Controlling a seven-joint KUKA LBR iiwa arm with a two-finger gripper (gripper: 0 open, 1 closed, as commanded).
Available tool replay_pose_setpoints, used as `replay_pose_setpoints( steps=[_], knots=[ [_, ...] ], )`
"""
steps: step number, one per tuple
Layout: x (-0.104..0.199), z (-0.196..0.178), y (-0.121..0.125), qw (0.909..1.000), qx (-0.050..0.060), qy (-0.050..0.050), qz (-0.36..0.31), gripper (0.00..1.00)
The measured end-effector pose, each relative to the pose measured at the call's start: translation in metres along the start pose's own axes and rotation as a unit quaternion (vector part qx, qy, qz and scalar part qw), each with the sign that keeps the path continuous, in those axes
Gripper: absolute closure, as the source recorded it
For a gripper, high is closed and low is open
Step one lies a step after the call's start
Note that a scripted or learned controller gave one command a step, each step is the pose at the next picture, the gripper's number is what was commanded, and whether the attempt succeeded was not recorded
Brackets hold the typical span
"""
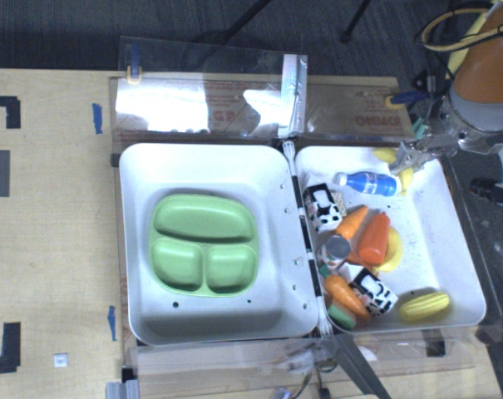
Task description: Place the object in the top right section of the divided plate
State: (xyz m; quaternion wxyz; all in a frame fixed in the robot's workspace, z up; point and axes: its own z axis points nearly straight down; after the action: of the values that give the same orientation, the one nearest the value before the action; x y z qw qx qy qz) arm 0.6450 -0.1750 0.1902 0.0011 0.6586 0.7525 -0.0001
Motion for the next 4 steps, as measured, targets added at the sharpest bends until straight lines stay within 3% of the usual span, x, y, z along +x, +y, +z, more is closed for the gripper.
replay_pose_setpoints(
  steps=[1, 2, 3, 4],
  knots=[
    [0.000, 0.000, 0.000, 1.0000, 0.000, 0.000, 0.000, 0.00],
    [-0.036, 0.077, 0.012, 0.9986, -0.009, 0.000, -0.053, 0.00],
    [-0.013, 0.054, 0.021, 0.9817, -0.001, 0.000, 0.190, 0.00],
    [-0.012, 0.043, 0.022, 0.9821, -0.002, -0.001, 0.188, 1.00]
  ],
)
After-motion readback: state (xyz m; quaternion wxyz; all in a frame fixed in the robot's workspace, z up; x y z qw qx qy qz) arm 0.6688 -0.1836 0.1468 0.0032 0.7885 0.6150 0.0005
